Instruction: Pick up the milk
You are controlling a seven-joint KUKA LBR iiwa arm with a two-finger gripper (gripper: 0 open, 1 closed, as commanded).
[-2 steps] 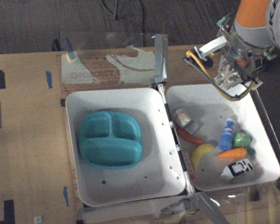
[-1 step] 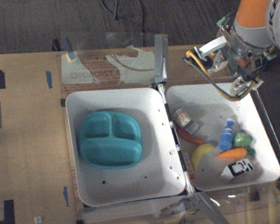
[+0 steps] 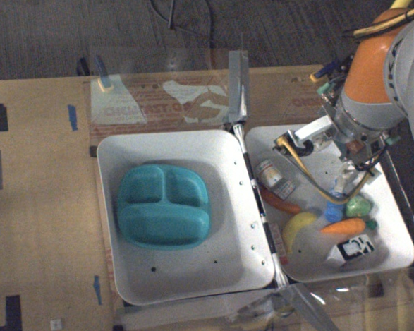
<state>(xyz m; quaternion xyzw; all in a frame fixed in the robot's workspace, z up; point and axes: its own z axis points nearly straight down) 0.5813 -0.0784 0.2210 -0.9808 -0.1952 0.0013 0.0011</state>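
Note:
The milk (image 3: 355,248) is a small white carton with black markings, lying near the front right corner of the right bin (image 3: 400,254). My gripper (image 3: 345,181) hangs over the right half of that bin, behind the milk and apart from it, just above a blue object (image 3: 334,212) and a green one (image 3: 359,206). The grey arm with its orange band (image 3: 373,65) comes in from the upper right and hides the bin's back right corner.
In the right bin with the milk lie a silver can (image 3: 273,178), a red pepper (image 3: 280,204), a yellow fruit (image 3: 299,228) and an orange carrot (image 3: 346,227). A teal divided plate (image 3: 163,205) lies in the left bin (image 3: 130,273).

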